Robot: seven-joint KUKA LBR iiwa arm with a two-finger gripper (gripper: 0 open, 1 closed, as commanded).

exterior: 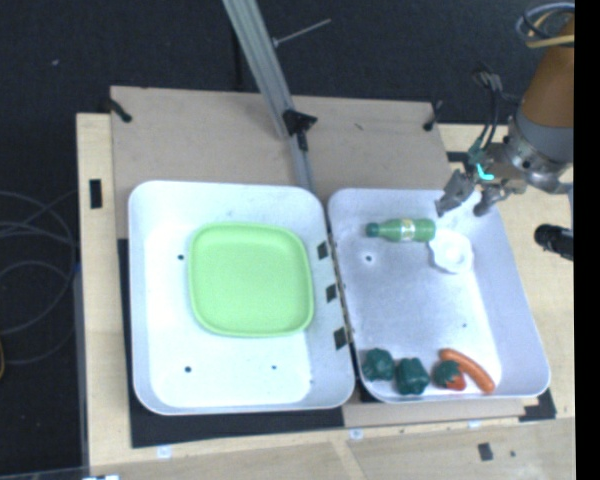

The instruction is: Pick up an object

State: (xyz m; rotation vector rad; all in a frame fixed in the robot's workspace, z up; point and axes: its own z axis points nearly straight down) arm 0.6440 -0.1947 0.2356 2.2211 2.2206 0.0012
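Arm: grey with an orange band, reaching in from the right above the far right corner of the right bin (520,298).
Gripper (467,205): its two fingers are spread apart, pointing down toward the bin's upper right area; nothing sits between them.
Green bottle (402,230): lying on its side near the far wall of the right bin, just left of the gripper.
White object (450,252): crumpled-looking, beside the bottle's right end, just below the gripper.
Dark green pieces (396,370): two, side by side along the near wall of the right bin.
Orange and red item (467,370): right of the green pieces, at the near wall.
Left bin (160,298): holds a light green square plate (250,279) near its middle.
Tabletop (100,268): carries both bins side by side.
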